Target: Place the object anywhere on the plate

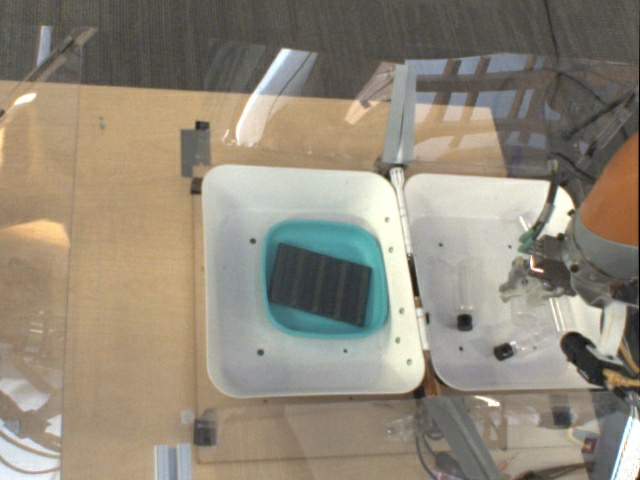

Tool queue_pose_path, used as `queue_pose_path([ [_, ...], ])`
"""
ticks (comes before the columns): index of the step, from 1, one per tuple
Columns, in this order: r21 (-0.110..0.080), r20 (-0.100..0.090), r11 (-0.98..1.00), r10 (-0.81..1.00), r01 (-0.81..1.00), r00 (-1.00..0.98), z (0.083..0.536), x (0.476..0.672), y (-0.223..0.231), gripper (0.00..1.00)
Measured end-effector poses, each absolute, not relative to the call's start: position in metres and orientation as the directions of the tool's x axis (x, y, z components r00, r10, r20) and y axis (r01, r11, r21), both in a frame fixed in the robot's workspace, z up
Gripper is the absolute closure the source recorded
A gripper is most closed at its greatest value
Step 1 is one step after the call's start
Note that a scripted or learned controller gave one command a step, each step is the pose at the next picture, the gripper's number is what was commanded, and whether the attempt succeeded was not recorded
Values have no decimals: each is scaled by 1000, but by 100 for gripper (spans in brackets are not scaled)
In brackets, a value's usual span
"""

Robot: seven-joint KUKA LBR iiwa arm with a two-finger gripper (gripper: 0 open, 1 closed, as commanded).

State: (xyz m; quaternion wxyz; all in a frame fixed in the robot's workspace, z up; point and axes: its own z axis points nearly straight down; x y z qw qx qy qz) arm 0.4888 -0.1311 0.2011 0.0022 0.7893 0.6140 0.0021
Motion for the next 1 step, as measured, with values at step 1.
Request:
queue_pose_path([
  [1,6,1,-246,969,969,246,201,489,-131,0],
])
